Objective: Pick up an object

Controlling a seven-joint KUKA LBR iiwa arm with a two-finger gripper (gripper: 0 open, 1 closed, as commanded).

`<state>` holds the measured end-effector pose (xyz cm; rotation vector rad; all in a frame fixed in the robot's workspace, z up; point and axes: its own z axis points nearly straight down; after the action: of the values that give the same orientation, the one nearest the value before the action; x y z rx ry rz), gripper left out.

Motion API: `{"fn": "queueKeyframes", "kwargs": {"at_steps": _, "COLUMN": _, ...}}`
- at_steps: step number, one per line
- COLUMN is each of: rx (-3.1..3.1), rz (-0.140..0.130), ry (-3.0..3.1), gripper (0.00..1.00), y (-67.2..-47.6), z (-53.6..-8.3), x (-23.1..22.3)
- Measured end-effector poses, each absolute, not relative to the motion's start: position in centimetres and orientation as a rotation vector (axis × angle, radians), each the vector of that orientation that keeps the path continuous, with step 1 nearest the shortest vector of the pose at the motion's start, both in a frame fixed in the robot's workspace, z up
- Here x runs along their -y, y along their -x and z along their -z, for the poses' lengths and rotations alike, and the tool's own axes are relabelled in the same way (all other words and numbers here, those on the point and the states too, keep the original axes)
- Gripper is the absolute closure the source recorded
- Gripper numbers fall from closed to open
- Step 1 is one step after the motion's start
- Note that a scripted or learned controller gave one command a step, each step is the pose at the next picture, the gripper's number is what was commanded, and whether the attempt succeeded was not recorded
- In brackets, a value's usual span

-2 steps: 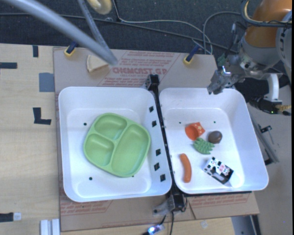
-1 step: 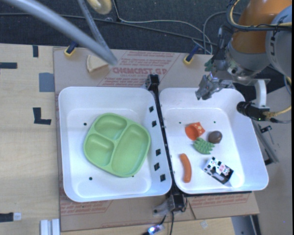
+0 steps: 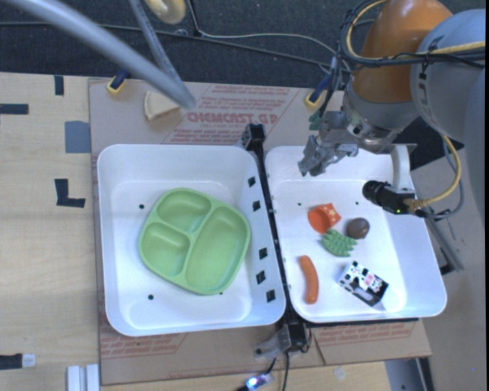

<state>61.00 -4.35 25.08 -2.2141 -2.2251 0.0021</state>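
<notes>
Wooden tabletop [image 3: 33, 243] under a cardboard sheet [image 3: 228, 112] carrying two shallow white bins side by side. Grey arm [image 3: 440, 63] with orange band reaching in from the right, over the far edge of the right bin [image 3: 428, 300]. Left bin [image 3: 118, 300] holding a light green divided plate [image 3: 197, 239], lying flat near the middle, three compartments up. Claw [image 3: 316, 163] hanging above the right bin's far left corner, well apart from the things below; width of its opening impossible to tell, nothing visibly between its tips. In the right bin, clustered toward the middle and near side: an orange sausage-like piece [image 3: 309, 278] lying lengthwise near the left wall; a black-and-white patterned block [image 3: 363, 283] toward the near right; a red-orange piece [image 3: 323, 217] farthest back; a green leafy piece [image 3: 338, 243] just below it; a small brown round piece [image 3: 358, 228] just beside the leaf, to the right.
</notes>
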Motion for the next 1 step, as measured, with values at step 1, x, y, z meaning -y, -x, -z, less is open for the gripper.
{"fn": "queueKeyframes", "kwargs": {"at_steps": 1, "rx": 2.224, "rz": -0.004, "ry": 2.213, "gripper": 1.0, "y": -58.9, "z": -23.49, "x": -0.23}}
